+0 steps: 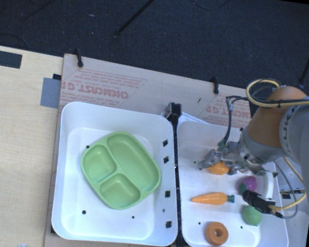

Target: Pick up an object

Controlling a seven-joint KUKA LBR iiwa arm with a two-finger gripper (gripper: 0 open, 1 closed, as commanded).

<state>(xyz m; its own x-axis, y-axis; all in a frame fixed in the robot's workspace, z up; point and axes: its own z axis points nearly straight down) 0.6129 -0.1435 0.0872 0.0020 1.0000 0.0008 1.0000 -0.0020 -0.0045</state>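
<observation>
- While the grey arm (292,133) reaches in from the right of the camera view, its gripper (217,162) sits low over the right bin (199,136), at that bin's upper middle.
- Its metal fingers (211,157) spread around a small orange-yellow object (217,169); whether they grip it I cannot tell, since the wrist hides the closing.
- Just below that object lies a toy carrot (212,198), orange with a green tip pointing right.
- Nearer the front wall of the right bin rests an orange ring (217,233), shaped like a doughnut.
- Toward the right wall sit a magenta piece (249,182) and a green piece (252,216), with a black part of the arm's gear between them.
- Beside it, the left bin (66,205) holds a light green divided plate (120,169) with three compartments, lying flat and turned at an angle.
</observation>
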